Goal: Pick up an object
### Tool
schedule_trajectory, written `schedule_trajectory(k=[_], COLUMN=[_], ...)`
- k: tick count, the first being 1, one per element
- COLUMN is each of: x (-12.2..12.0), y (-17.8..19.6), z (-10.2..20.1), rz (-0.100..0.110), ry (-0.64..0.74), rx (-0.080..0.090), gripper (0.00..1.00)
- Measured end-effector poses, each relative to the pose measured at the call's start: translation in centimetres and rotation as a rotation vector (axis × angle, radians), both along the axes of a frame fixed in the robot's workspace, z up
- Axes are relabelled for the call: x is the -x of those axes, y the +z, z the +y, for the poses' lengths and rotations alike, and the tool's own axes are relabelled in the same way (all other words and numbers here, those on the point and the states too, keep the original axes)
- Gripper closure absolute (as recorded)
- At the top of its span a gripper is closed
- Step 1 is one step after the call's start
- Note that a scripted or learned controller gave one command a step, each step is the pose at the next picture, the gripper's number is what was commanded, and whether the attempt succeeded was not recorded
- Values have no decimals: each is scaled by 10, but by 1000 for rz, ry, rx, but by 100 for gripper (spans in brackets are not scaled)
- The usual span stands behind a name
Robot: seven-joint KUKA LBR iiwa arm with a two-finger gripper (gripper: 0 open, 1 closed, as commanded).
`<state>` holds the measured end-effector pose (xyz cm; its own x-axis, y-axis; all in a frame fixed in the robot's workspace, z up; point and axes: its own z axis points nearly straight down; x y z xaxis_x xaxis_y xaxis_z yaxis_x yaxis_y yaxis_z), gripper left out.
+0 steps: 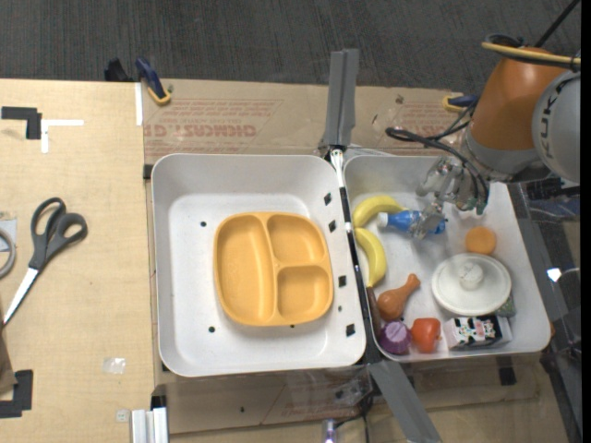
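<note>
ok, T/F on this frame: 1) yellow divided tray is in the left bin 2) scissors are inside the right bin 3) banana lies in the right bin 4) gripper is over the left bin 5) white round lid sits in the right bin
1) True: the yellow divided tray lies in the left bin.
2) False: the scissors lie on the bench, left of both bins.
3) True: the banana is in the right bin.
4) False: the gripper is over the right bin, by a blue object.
5) True: the white round lid sits there.
</note>
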<state>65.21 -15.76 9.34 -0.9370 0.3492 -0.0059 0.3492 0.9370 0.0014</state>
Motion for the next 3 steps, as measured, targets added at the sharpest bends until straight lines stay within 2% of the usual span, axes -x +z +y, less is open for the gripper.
schedule_trajectory(k=[1, 2, 3], x=[27, 44, 27], y=[8, -1, -1], z=[-57, 25, 55], rz=[-2, 3, 1], ry=[131, -176, -106], rx=[-6, -1, 1], gripper=[0, 0, 0])
